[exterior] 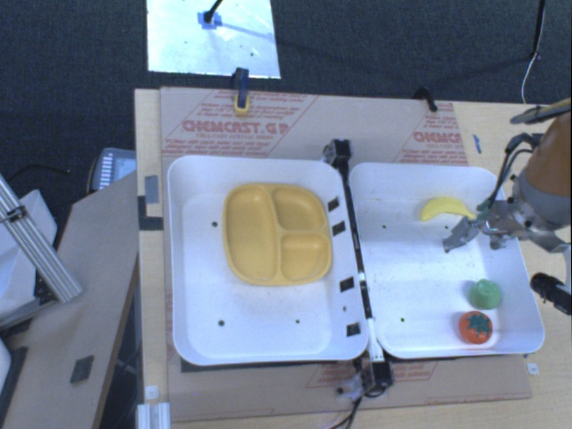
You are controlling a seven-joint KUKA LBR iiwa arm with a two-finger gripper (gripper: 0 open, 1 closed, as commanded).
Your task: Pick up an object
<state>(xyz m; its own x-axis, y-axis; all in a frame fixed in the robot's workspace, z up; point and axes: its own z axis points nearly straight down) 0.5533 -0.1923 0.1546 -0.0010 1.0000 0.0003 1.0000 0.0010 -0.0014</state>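
A yellow banana (446, 208) lies at the back of the right bin (402, 329). Toward that bin's front right sit a green rounded object (485, 293) and, just in front of it, an orange-red fruit with a green top (475, 326). My gripper (475, 238) hangs over the right bin's right side, just right of and below the banana and above the green object. Its fingers are spread open with nothing between them.
The left bin (192, 329) holds a yellow divided plate (276, 233). A black hinge strip (350, 248) runs between the two bins. The arm enters from the right edge (547, 186). Cardboard (268, 125) lies under the bins.
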